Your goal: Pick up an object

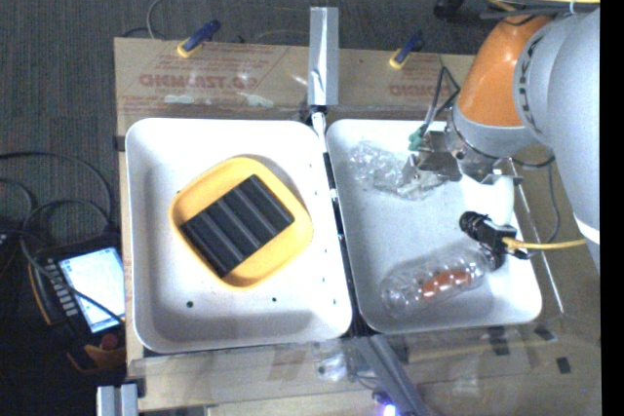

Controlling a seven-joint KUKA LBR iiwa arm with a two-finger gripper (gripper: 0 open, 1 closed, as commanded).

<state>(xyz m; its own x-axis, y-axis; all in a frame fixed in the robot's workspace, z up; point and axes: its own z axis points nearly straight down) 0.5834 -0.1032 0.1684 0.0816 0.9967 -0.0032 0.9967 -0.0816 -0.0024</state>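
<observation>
A yellow dish with a black ribbed insert (243, 219) lies tilted in the left bin (156, 151). In the right bin (370, 239) a crumpled clear plastic wrapper (385, 169) rests near the back. A clear plastic bottle with an orange-red label (436, 282) lies on its side near the front. My gripper (419, 158) comes in from the right, low at the back of the right bin, with its tip at the right end of the clear wrapper. The arm's orange band (497, 78) sits above it.
A small black fitting with a yellow cable (487, 231) hangs over the right bin's right side, just above the bottle. A metal divider post (323, 58) stands at the back between the bins. Blue-and-yellow clamps (198, 37) hold the cardboard backing.
</observation>
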